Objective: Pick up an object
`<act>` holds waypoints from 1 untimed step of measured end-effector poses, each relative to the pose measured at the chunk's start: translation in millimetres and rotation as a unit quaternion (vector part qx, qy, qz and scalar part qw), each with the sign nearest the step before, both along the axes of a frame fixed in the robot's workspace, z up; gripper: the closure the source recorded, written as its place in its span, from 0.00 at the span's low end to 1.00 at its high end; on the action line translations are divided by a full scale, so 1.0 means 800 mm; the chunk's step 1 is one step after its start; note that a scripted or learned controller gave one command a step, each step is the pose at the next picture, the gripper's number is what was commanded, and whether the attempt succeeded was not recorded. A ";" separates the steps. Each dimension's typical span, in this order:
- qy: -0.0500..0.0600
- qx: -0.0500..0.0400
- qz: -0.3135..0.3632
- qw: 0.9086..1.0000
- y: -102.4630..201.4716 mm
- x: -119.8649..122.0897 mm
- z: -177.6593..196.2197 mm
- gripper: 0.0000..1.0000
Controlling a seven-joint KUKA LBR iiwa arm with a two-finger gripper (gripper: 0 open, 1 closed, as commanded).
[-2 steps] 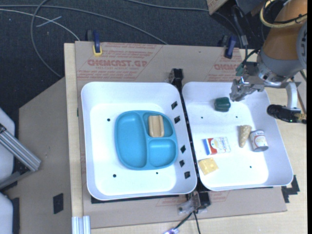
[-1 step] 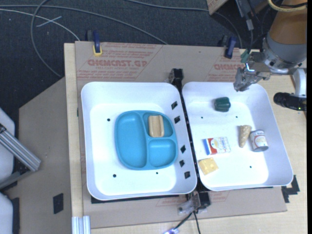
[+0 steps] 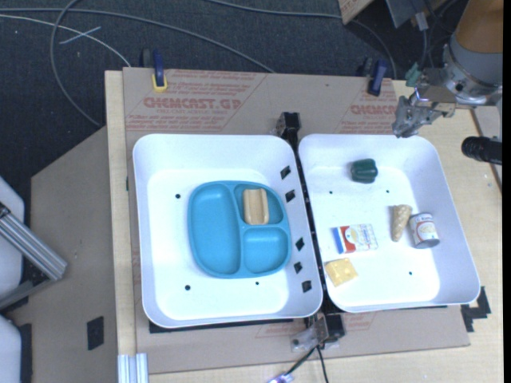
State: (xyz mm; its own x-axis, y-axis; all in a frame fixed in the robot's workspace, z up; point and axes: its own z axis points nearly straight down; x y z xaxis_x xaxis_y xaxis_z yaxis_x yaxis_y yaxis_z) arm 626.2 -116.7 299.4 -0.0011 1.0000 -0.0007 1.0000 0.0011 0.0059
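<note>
Gripper (image 3: 409, 123) hovers upper right above right bin (image 3: 455, 214) rim, jaw state unclear; it should descend centred over the green object (image 3: 364, 170) nearby, avoiding the rim.

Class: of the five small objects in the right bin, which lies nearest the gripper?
The dark green rounded object, alone near the bin's far edge, below the gripper; the other four lie farther down.

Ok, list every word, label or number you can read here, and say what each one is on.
"CHEMCAST GP": red print on the board, left of the centre clamp.
The same red print at upper right: partly readable, cut off by the gripper.
Carton: print too small to read.
Can: label too blurred to read.
</note>
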 end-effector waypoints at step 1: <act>0.004 0.002 0.002 1.000 0.060 -0.025 -0.004 1.00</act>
State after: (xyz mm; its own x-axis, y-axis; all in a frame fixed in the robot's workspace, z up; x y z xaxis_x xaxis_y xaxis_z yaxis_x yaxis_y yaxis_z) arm 606.0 -68.3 296.1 -0.0046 1.0000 0.0027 1.0000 0.0046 -0.0026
